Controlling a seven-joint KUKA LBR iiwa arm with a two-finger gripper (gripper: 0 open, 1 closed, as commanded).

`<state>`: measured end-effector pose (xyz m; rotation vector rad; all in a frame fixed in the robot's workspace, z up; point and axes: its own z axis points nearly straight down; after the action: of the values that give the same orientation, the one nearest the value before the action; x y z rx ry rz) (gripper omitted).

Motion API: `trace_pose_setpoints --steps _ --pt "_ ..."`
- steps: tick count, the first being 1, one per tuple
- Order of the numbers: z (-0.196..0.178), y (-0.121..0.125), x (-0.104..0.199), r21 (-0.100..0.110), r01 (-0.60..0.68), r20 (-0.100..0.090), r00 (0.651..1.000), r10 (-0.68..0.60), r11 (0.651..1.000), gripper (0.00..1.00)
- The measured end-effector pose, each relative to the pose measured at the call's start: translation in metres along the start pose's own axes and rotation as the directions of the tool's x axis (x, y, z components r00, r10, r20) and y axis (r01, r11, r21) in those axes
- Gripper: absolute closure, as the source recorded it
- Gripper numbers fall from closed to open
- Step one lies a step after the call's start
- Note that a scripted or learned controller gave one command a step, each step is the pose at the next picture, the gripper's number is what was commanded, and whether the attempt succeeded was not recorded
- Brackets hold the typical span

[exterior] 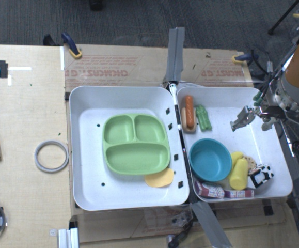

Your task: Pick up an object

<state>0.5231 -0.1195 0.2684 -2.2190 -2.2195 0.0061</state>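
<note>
Fingers: spread apart with nothing between them, hanging over bare white floor in the right bin, up and to the right of the blue bowl.
Arm: grey, with its orange band at the frame's right edge, reaching in over the right rim of the right bin.
Right bin: shallow and white; it holds the blue bowl and everything listed around it.
Blue bowl: upright, in the lower left part of the right bin, well below the fingers.
Toy hot dog: above the blue bowl, lying lengthwise near the bin's left wall.
Green vegetable toy: just right of the hot dog, above the blue bowl.
Yellow toy: touching the blue bowl's right side.
Black-and-white toy: right of the yellow toy, farther from the blue bowl; what it is, I cannot tell.
Red-and-white packet: lying flat just below the blue bowl, against the bin's front wall.
Left bin: left of the blue bowl, across the divider.
Green divided plate: in the middle of the left bin.
Yellow flat piece: tucked at the plate's lower right edge, left of the blue bowl.
Grey ring: on the table, far left of the blue bowl, outside both bins.
</note>
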Motion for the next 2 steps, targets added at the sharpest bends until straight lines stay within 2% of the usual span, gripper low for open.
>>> trace_pose_setpoints --steps 1,2 --pt "0.134 -0.009 -0.001 0.001 0.001 -0.002 1.0 -0.001 1.0 0.0" --pt "0.179 0.024 0.009 -0.001 0.261 -0.001 0.965 -0.261 0.965 0.0"
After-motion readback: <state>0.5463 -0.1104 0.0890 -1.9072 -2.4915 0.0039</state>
